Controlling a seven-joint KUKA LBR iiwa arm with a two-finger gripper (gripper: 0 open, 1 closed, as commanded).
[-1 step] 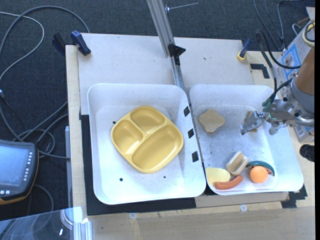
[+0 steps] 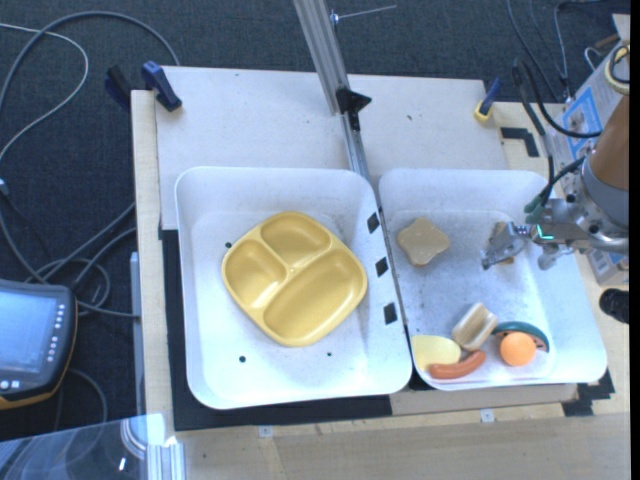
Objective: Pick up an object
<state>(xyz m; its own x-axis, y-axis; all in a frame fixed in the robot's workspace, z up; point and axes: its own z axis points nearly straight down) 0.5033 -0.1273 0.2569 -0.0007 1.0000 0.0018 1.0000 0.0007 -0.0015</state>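
Over the right bin (image 2: 560, 193) my gripper (image 2: 520, 247) is hanging near its right wall, above bare speckled floor — fingers look slightly apart, nothing sitting between them. No readable writing anywhere; the blue-and-white label on the gear at the right edge (image 2: 590, 103) is too blurred to make out.

Objects are lying apart from me. Tan bread slice (image 2: 423, 241) is sitting toward the bin's left side, near the divider, well clear of my fingers. Along the near wall a cluster is crowding together — yellow piece (image 2: 435, 349) in the near-left corner, red sausage (image 2: 456, 368) touching it at the rim, a beige bun-like item (image 2: 474, 324) just above, then an orange ball (image 2: 517, 349) beside a teal ring (image 2: 528, 331). That near edge is leaving little room; the bin's middle and far half are lying open.

Left bin (image 2: 200, 198) is holding a yellow divided plate (image 2: 294, 278), three compartments, sitting about centre with free floor all round it.

Bench board (image 2: 260, 108) behind both bins is lying bare, blue clamp (image 2: 160, 83) at its far-left corner, another (image 2: 487, 101) at far right. A metal pole (image 2: 320, 38) is running down to the seam between bins.
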